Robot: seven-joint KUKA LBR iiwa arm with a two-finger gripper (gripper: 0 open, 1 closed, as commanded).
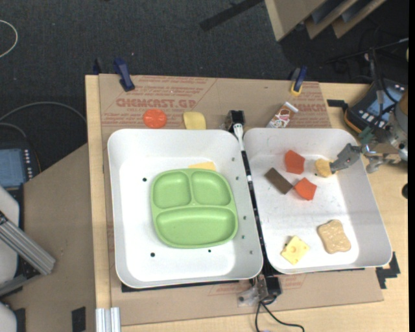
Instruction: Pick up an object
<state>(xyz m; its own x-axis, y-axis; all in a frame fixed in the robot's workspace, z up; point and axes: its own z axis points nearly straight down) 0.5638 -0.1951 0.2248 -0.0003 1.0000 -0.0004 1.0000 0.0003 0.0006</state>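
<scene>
Gripper (337, 163) against yellow piece (323, 168), fingers' spread and grasp impossible to tell.

We see a dark grey carpet floor (130, 32) around the tabletop (214, 91), which is covered by a brown cardboard sheet with red printed letters. Two blue clamps (123, 74) hold the sheet at its far edge. A white cable (8, 32) lies on the floor at the upper left. Wooden boards (324, 16) lean at the upper right. The light is even and soft.
</scene>
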